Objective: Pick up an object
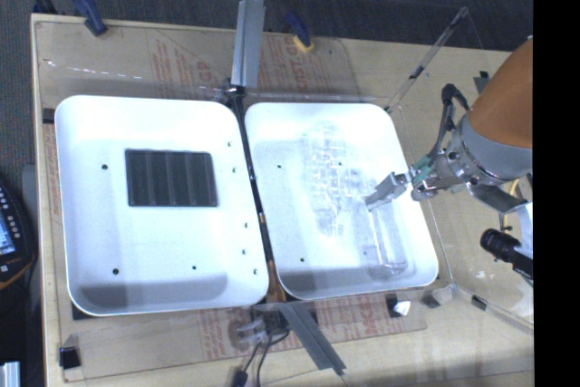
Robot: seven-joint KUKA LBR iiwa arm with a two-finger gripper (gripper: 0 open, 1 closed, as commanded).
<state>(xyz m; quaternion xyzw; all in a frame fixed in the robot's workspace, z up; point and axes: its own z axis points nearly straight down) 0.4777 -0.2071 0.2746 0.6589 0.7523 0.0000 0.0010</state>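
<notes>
Camera view: gripper [388, 189] over the right bin [272, 195]; whether its jaws are parted is unclear.

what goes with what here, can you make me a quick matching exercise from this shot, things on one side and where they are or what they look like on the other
Things:
1. dark ribbed block
2. clear plastic item
3. end effector
4. blue clamp

Descriptions:
A. at the bench's far left corner
B. over the right bin's right side
C. lying flat in the left bin
D. see-through, in the right bin

Pairs: 1-C, 2-D, 3-B, 4-A
</notes>
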